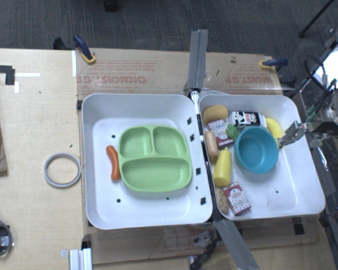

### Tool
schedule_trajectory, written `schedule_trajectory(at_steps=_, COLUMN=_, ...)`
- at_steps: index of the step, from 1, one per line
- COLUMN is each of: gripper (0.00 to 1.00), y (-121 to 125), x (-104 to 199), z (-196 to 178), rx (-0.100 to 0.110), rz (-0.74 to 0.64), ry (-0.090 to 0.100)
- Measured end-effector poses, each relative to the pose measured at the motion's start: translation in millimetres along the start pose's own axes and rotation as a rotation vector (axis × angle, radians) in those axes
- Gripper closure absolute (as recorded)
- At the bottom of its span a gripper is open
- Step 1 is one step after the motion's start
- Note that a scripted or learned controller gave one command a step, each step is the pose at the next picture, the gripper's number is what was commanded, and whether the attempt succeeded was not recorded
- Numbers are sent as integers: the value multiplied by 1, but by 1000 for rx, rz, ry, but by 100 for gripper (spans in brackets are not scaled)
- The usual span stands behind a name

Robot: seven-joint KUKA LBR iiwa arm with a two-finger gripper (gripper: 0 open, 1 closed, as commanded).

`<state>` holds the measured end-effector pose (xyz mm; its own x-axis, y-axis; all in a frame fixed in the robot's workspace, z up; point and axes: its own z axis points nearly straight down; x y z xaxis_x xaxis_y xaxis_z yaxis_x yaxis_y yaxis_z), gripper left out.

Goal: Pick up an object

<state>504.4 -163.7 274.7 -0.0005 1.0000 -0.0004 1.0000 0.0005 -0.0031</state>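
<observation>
Camera view: looking down on two white bins, arm coming in from the right
Gripper (pixel 288 137): hanging over the right bin (pixel 304 198), near its right wall; whether it is released or clenched I cannot tell
Bowl (pixel 257 149): blue, sitting just left of the gripper, its rim almost touching the tip
Banana (pixel 274 127): lying just up and left of the gripper, beside the bowl
Milk carton (pixel 245 118): further left, above the bowl
Yellow bottle (pixel 222 167): lying left of the bowl, well apart from the gripper
Red box (pixel 236 199): lying down and left of the gripper, near the bin's front
Green tray (pixel 155 158): resting in the left bin (pixel 96 196), far left of the gripper
Carrot (pixel 113 162): lying beside the tray's far side
</observation>
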Motion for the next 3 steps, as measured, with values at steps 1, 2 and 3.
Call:
schedule_trajectory(at_steps=1, gripper=0, y=78, x=19, z=73, rx=0, rz=56, ry=0)
schedule_trajectory(at_steps=2, gripper=0, y=122, x=45, z=183, rx=-1, rz=88, ry=0)
schedule_trajectory(at_steps=3, gripper=0, y=78, x=41, z=183, rx=0, rz=415, ry=1)
